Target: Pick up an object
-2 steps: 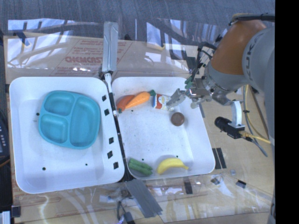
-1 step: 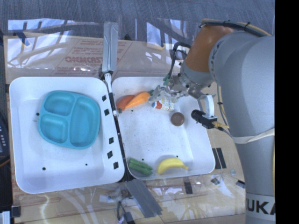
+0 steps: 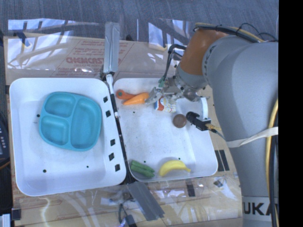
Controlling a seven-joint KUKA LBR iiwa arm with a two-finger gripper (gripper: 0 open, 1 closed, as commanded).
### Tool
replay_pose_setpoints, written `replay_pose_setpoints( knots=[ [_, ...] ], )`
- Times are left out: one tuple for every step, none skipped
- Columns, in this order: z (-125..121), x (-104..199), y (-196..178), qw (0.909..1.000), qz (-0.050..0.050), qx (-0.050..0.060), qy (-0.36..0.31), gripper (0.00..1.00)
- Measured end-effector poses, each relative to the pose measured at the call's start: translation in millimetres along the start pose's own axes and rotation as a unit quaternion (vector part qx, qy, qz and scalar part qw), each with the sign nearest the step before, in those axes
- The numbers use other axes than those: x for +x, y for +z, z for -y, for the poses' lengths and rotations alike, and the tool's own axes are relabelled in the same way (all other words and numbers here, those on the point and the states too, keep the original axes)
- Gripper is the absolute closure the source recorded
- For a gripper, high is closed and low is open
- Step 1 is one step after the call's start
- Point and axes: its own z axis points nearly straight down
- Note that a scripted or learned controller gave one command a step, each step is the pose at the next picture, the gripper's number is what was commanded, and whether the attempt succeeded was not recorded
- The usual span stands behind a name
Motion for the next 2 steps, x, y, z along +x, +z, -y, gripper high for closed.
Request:
replay_pose_setpoints(
  knots=[
    [19.0, -15.1, -2.1, 0.9999, 0.0, -0.008, 0.008, 0.0],
    [16.3, -18.1, -2.0, 0.999, -0.001, -0.008, 0.043, 0.0]
  ],
)
